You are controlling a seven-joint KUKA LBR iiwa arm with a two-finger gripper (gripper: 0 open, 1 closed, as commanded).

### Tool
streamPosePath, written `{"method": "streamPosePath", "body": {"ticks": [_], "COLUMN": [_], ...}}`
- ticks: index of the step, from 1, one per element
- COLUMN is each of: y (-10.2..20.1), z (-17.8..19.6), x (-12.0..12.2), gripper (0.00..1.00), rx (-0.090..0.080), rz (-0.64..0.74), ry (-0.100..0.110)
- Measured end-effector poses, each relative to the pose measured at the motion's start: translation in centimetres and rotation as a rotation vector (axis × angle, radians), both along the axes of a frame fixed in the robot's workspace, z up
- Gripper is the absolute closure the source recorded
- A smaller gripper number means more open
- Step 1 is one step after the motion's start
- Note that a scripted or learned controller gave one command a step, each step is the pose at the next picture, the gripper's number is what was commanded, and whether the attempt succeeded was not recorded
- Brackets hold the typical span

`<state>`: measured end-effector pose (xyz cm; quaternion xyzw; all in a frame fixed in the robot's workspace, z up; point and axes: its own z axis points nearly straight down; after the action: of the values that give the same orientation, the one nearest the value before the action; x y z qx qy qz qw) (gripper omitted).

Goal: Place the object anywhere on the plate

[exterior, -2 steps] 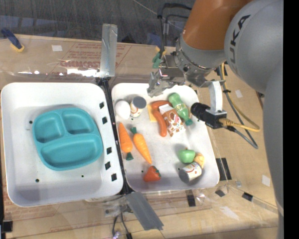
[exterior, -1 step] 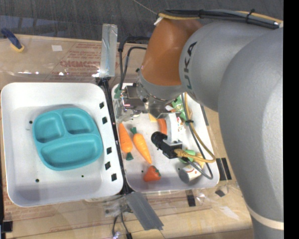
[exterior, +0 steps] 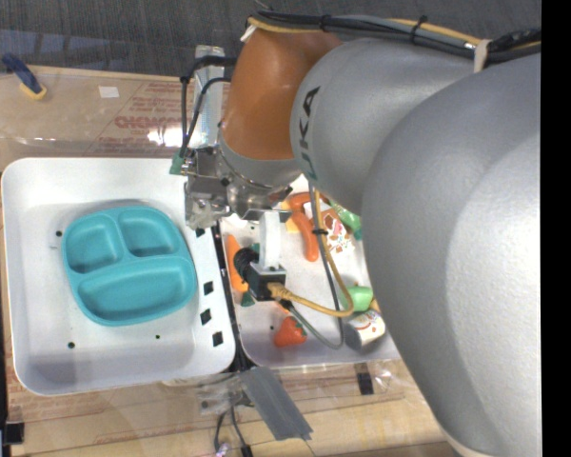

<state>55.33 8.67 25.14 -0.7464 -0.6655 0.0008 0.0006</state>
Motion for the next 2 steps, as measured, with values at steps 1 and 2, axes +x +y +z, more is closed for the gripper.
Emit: {"method": "streamPosePath", "body": {"ticks": [1, 2], "y": [-0.1, -8.0], "z": [0.0, 8.5], "x": [0.0, -0.8], "gripper": [0.00, 0.00], "rx": [0.000, 0.000], "rz": [-0.001, -0.066], "ry": [0.000, -0.008]}}
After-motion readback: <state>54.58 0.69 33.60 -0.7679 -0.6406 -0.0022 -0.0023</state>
